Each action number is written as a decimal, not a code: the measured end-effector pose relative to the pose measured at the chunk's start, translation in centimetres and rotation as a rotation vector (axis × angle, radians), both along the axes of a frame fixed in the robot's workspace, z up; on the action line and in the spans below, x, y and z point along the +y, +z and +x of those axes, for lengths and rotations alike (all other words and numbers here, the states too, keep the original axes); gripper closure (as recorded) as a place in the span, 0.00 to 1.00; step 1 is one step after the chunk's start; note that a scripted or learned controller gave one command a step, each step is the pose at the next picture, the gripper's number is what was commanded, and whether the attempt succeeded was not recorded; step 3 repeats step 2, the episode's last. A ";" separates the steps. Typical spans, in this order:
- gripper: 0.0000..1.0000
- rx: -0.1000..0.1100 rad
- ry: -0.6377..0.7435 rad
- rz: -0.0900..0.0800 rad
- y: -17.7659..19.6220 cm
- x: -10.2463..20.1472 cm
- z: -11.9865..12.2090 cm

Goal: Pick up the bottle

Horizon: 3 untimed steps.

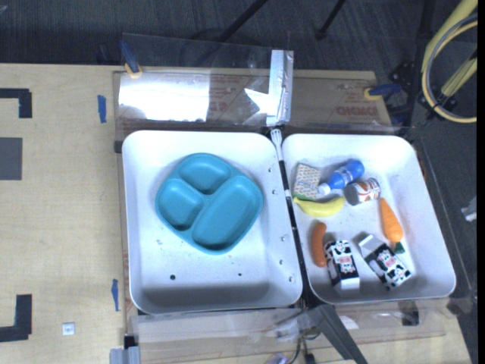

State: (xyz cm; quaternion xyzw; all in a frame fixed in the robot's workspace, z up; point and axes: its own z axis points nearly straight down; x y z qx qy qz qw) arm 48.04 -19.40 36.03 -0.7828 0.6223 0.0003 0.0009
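Overhead, a pale wooden bench point(61, 203) holds two shallow white bins side by side. The left bin point(151, 279) contains a blue divided plate point(208, 202). The right bin point(432, 203) holds a cluster of small items, and the bottle point(342, 177) lies among them in the bin's upper middle.

Whether the claw is spread or pressed together cannot be told. The step in hand looks like the approach, with the grasp not yet made. A good descent would probably come straight down over the bottle's blue body and close across its short width. There is little room, since a yellow banana point(318, 207) touches its lower end, a small can point(362, 192) sits just beside it, and a checkered square point(306, 178) lies to its left. Two carrots point(391, 222) and two cow-patterned cartons point(343, 262) lie lower in the bin, apart from it.

The bottle is small and lies slanted on its side, blue toward the upper right and white toward the lower left. Being rounded, it may roll if nudged.
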 end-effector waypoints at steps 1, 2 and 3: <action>1.00 -0.002 0.098 0.000 7.5 -1.9 0.0; 1.00 0.002 0.413 0.001 0.3 4.4 0.0; 1.00 0.002 0.413 0.001 0.3 4.4 0.0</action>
